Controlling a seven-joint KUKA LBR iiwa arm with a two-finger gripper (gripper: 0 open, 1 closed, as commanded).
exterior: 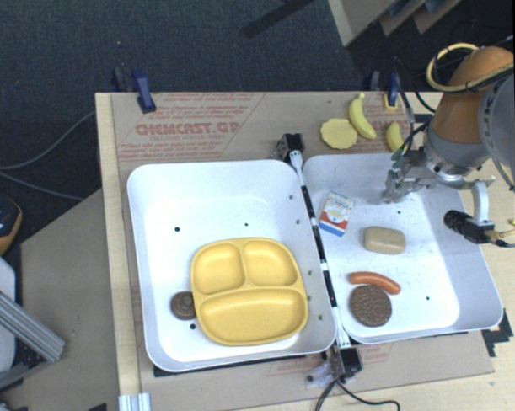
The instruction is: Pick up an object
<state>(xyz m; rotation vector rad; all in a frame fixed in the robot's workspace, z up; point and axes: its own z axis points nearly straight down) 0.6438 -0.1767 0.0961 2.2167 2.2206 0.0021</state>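
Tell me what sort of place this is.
Probably a robotics lab's grasping test bench. Two shallow white bins sit side by side on a clamped board, holding toy food such as a sausage and a yellow divided tray, while the arm's end effector hangs over the right bin.

Yellow tray (247, 302), white bins (149, 246)

The yellow divided plate (246, 291) covers part of the small brown disc (183, 306) at its left. The gripper's (398, 190) fingers are too small to read. The arm (473, 100) is cut by the right edge, hiding the white bin's (430, 317) far corner.
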